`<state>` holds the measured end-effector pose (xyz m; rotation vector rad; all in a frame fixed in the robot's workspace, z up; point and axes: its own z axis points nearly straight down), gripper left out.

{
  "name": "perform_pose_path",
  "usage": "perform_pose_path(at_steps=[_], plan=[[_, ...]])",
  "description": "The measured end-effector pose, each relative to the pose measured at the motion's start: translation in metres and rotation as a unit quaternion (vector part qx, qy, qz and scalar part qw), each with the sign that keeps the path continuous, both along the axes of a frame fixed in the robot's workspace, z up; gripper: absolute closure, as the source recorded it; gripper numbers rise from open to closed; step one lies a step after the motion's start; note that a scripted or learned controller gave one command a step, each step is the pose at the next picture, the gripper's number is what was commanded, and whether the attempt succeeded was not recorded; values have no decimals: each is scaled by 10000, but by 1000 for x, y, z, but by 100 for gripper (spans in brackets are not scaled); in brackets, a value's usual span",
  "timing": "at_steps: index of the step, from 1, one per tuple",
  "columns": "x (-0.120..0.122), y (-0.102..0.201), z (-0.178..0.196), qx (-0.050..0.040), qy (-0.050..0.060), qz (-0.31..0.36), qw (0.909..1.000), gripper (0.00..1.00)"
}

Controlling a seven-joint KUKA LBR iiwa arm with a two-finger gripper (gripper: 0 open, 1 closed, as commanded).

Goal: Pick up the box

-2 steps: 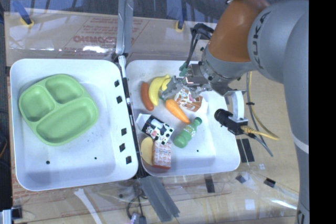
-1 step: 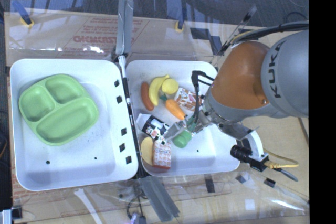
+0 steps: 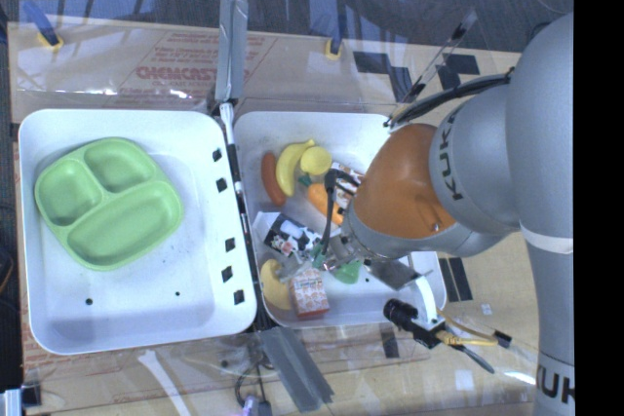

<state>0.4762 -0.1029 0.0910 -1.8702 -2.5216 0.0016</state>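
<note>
In the left bin (image 3: pixel 39 307) a green divided plate (image 3: pixel 107 202) lies toward the far left corner, well apart from the work. A metal divider (image 3: pixel 230 54) runs between this bin and the right bin (image 3: pixel 292 124), where all the small items crowd together.

Going rightward in that bin, a black and white packet (image 3: pixel 290 236) lies near the left wall, with a yellow rounded item (image 3: pixel 273 285) nearer the camera. The box (image 3: pixel 309 294), small, reddish and patterned, stands at the near edge of the bin, touching that yellow item. Farther back lie an orange-red oblong (image 3: pixel 272 177), a banana (image 3: pixel 292 166) and an orange piece (image 3: pixel 322 200). A green object (image 3: pixel 347 270) sits just right of the box, under the wrist.

The gripper (image 3: pixel 330 253) hangs just beyond the box, among the clutter. Whether the pincer is spread or closed cannot be told, and nothing can be made out in its hold.

The likely trouble is crowding. The box is pressed against the yellow item and close to the near wall, so a descent slightly off line could land on a neighbour, push the box into the wall, or catch the green object instead. The box also looks tilted, which could let it slip out of a pinch.

The arm's orange band (image 3: pixel 400 190) and grey body (image 3: pixel 507 151) cover the right part of the bin, hiding whatever lies beneath. The fingertips merge with dark shapes around them.
</note>
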Motion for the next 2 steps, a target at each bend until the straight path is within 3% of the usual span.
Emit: perform_pose_path(at_steps=[1,2], plan=[[1,0,10,-4,-6,30,10000,100],[112,43,101,-5,-8,-1107,9939,100]])
